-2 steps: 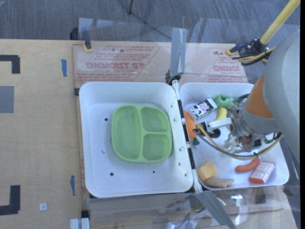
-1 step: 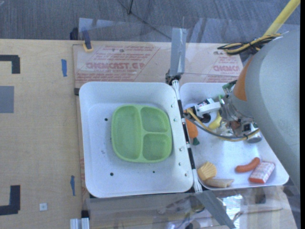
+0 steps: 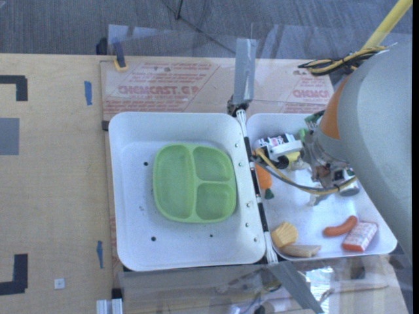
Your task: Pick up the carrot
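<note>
The carrot (image 3: 263, 177) is a small orange piece with a green end, lying against the left wall of the right bin (image 3: 298, 208). My gripper (image 3: 330, 175) hangs over the middle of that bin, to the right of the carrot and apart from it. The grey arm and its orange band cover the bin's upper right part. Nothing shows in the gripper's grasp.
A green divided plate (image 3: 194, 182) lies in the left bin (image 3: 131, 195). Along the right bin's front edge lie a red sausage (image 3: 340, 226), a red and white packet (image 3: 360, 236), a yellow wedge (image 3: 284, 233) and a tan piece (image 3: 302, 250).
</note>
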{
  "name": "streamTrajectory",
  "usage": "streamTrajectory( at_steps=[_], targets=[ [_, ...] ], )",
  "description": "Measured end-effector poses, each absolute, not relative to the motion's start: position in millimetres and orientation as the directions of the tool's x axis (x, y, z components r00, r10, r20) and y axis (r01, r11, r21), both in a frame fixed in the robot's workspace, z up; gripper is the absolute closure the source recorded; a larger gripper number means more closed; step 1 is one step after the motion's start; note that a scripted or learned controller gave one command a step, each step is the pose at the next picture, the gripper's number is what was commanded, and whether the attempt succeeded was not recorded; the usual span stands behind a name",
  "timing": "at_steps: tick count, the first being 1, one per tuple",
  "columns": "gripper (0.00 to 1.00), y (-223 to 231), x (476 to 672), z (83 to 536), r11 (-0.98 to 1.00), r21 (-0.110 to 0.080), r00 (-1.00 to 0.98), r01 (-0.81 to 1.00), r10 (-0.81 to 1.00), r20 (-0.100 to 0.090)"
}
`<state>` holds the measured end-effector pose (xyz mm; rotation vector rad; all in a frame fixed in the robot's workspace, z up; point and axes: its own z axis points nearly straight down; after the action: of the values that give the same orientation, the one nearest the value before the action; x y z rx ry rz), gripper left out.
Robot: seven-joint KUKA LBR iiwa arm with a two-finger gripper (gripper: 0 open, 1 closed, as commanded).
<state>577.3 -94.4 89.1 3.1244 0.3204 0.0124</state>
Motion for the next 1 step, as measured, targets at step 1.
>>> streamTrajectory(
  at_steps=[1],
  targets=[
    [0.0,-103.8,636.3,88.2,-0.955,-0.028,0.955,0.294,0.295,-0.037]
  ],
)
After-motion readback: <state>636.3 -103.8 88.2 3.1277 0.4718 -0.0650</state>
